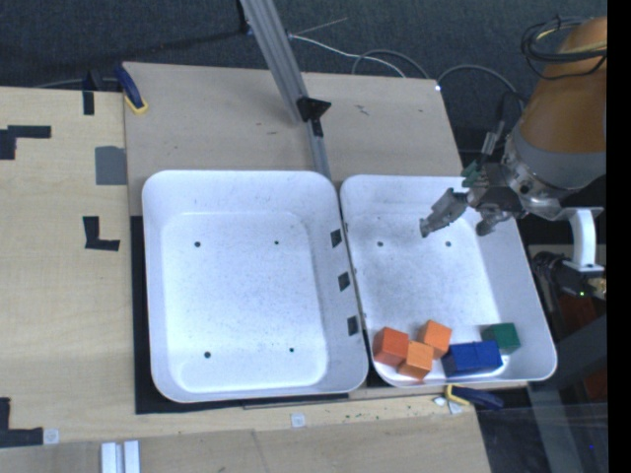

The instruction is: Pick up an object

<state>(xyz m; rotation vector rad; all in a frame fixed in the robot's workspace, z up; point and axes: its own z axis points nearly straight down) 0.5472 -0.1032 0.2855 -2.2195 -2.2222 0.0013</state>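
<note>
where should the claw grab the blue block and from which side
Probably from straight above, closing across the short width of the blue block. It lies flat and long at the right bin's near wall, so its top is free. An orange block crowds its left end and the green block sits just behind its right end, so grip mid-length. The claw is high over the bin's far end.
</note>
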